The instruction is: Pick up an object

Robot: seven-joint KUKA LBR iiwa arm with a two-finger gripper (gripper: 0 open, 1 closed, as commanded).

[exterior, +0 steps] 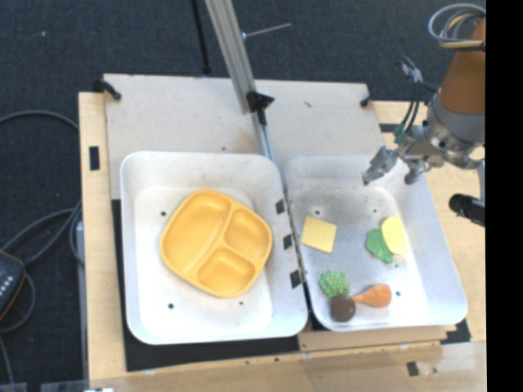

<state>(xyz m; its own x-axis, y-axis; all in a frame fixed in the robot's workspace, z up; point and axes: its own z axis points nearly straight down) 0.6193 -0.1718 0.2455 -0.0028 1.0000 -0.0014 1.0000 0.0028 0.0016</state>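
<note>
Above the far right corner of the right bin (425, 219), the gripper (398, 170) hangs with its two fingers spread and nothing between them. Below it on the bin floor lie a flat yellow square (319, 234), a pale yellow piece (395, 236) touching a green leafy one (377, 246), a small green bumpy piece (333, 283), and an orange drumstick (374, 296) with a brown lump (341, 308) at its end. A yellow divided plate (216, 242) sits in the left bin (139, 219).

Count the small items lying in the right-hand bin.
5: yellow square at its left, green piece touching pale yellow piece at right, green floret and drumstick near the front.
</note>
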